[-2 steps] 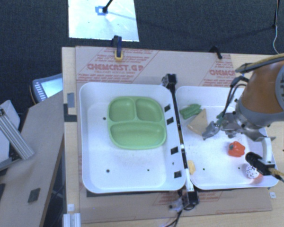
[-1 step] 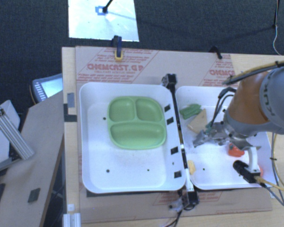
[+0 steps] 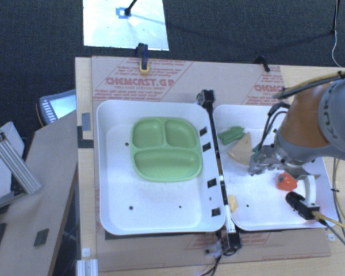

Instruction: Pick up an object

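Observation:
My gripper [image 3: 255,167] hangs low over the right bin [image 3: 259,217], reaching in from the right. A tan wedge-shaped piece [image 3: 239,152] lies just to its left, close to the gripper's tip. Beyond the wedge, a green pod-shaped thing [image 3: 231,134] rests toward the bin's far left. A small red-orange object [image 3: 286,181] sits to the right of the gripper, below the wrist. Near the bin's left wall at the front lies a small yellow bit [image 3: 232,203]. The arm hides part of the bin's right side.
The left bin [image 3: 115,211] holds a green divided plate [image 3: 165,149] near its middle. A black divider with clips [image 3: 214,165] runs between the two bins. White floor shows at the front of both bins.

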### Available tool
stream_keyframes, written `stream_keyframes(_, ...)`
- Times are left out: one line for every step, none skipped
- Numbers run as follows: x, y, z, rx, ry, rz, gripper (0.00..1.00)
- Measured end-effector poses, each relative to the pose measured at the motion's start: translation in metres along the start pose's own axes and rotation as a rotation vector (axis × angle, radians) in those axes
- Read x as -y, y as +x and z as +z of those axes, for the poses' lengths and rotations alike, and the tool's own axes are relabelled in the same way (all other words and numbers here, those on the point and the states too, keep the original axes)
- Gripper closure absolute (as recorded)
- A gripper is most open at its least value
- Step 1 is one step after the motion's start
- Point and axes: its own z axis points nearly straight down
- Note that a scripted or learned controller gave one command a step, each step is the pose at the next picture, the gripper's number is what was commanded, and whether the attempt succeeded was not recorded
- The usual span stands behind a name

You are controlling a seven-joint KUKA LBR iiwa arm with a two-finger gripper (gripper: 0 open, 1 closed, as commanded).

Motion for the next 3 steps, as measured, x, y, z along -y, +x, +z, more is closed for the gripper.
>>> stream_keyframes(-0.003, 0.003, -0.044, 0.001, -0.003, -0.003, 1.00)
stream_keyframes(-0.008, 0.007, -0.088, 0.001, -0.004, -0.004, 1.00)
stream_keyframes(-0.010, 0.007, -0.116, 0.001, -0.003, -0.004, 1.00)
